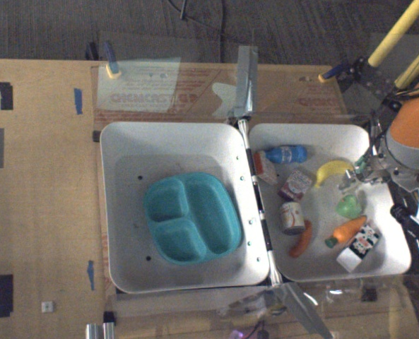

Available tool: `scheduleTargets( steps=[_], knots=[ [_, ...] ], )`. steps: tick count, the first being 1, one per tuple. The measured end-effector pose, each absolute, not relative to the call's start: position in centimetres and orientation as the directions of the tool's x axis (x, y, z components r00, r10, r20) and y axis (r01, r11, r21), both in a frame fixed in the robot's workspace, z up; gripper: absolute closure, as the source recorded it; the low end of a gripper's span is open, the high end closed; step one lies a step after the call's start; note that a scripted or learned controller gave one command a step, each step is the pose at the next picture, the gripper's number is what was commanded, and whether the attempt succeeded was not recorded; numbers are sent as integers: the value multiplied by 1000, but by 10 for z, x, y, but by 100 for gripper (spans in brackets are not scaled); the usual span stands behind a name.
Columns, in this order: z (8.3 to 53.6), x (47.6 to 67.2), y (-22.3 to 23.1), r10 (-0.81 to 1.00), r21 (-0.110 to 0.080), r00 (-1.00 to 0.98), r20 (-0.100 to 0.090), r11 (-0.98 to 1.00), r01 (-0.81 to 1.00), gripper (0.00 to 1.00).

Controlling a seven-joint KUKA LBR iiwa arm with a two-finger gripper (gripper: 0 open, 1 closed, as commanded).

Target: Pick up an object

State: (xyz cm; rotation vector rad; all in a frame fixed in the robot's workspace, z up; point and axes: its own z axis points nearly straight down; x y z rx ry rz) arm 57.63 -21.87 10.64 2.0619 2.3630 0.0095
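Two shallow white bins with rounded corners and smooth matte walls sit side by side on a pale wooden bench (pixel 39 224); the left bin (pixel 124 154) holds a teal plastic tray (pixel 192 217), oval in shape, divided into three compartments, lying at a slant near the middle of the floor.

The right bin (pixel 396 260) holds many small toy-like things; a blue bottle (pixel 287 154) lies on its side near the back wall; a yellow banana (pixel 333 170), curved and smooth, lies just right of it; a small printed carton (pixel 296 185) is tilted in front of the bottle; a short tin can (pixel 291 217) with a label stands beside the dividing wall; a thin red-brown sausage (pixel 302 239) lies just in front of the can; a pale green rounded object (pixel 349 205) rests near the middle right; an orange carrot (pixel 347 232) with a green end lies at a slant below it; a black and white carton (pixel 358 246) touches the carrot's right end.

The gripper (pixel 359 175) of the grey arm with an orange band is low over the right bin, just beside the banana's right tip and above the green object; the picture is too blurred there, so I cannot tell how the jaws stand, nor whether they touch anything.
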Motion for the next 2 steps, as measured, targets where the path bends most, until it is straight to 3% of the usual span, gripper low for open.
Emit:
scheduleTargets(
  steps=[1, 2],
  knots=[
    [198, 669, -200, 996, 5, -89, -3, 89, 996, 100],
    [197, 669, -198, 996, 3, -90, -2, 90, 996, 0]
  ],
)
